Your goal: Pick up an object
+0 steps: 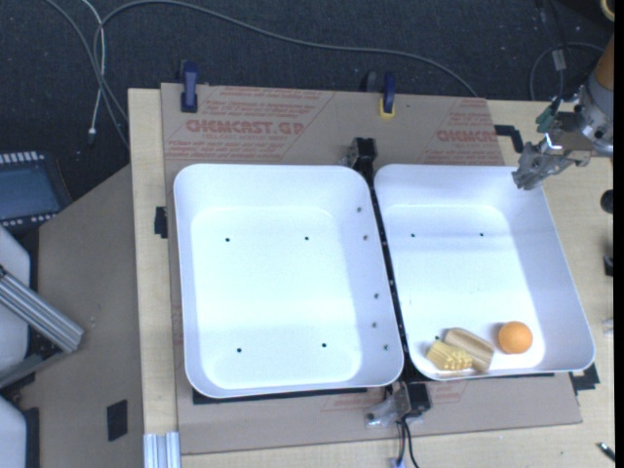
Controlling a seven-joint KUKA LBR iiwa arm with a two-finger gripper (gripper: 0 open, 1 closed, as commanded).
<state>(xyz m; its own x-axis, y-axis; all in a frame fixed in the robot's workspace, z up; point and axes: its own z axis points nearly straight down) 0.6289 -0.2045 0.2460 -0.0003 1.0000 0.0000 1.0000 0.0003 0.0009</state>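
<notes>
Nearest the camera, along the front wall of the right bin (561, 261), lie three small things close together: a yellow corn cob (449, 358), a tan bread-like roll (471, 342) touching it from behind, and an orange ball (515, 337) just beside the roll but apart from it. All look like light toy foods. The ball seems smooth and round, so it would likely slip unless taken across its widest middle; it also stands free, which makes it the easier pick. The cob's ribbed sides should give better grip, taken across its short width, though the roll crowds it. The left bin (195, 261) sits alongside on the surface (146, 261). Farther back, the pincer (532, 172) hovers over the right bin's far right corner, well apart from the things; it is too small and blurred to tell whether it is released or clenched.
</notes>
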